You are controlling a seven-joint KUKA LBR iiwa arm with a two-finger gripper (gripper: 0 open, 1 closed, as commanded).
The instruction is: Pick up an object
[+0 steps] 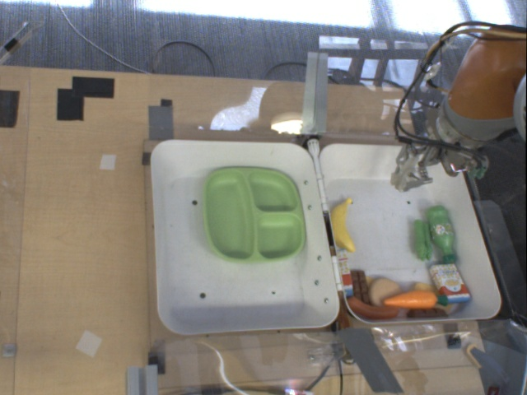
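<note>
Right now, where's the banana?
The banana lies in the right bin, against its left wall by the divider, above the pile of toy food.

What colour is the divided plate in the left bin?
Light green; the divided plate shows plainly in the camera view, lying flat in the left bin.

A light wooden worktop (74,245) carries black patches (82,95) at the left; behind it lies grey flooring, perhaps carpet (206,31), streaked with bright light.
</note>
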